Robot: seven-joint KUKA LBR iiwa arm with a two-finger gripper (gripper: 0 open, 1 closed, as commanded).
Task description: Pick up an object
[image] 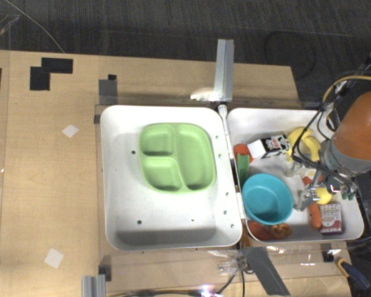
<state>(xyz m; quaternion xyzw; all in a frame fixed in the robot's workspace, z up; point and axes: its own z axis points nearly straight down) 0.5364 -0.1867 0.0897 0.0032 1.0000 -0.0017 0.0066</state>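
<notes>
Looking down on the bench [43, 184], taking the blue bowl [267, 198] as the reference. It sits in the right bin [278, 117], against that bin's left wall, open side up.

Near edge first: just in front of the bowl, partly tucked under its rim, there's a brownish-orange item [273, 231], too cluttered to identify. To the bowl's right, at the near right of the bin, lies a red packet with a white label [330, 218].

Gripper [314, 193] is just right of the bowl, down inside the bin among the clutter, above the red packet. Fingers are blurred into the objects around them, so I can't tell if the jaws are wide, narrow or on anything. A small yellow piece [323, 195] sits right at the tip; contact not resolvable. Grey wrist and orange band [362, 125] are up and to the right of that.

Behind the bowl: a red item [241, 150] and a green item [243, 165] against the left wall, then a small white and black box [269, 145], then a yellow object [306, 144] behind and right of the bowl, near the arm's cables.

Left of the bowl, across the divider, the left bin [120, 221] holds a green divided tray [176, 156] with three compartments, lying flat.

Far beyond the bowl, a metal post [225, 70] stands at the back where the two bins meet.
</notes>
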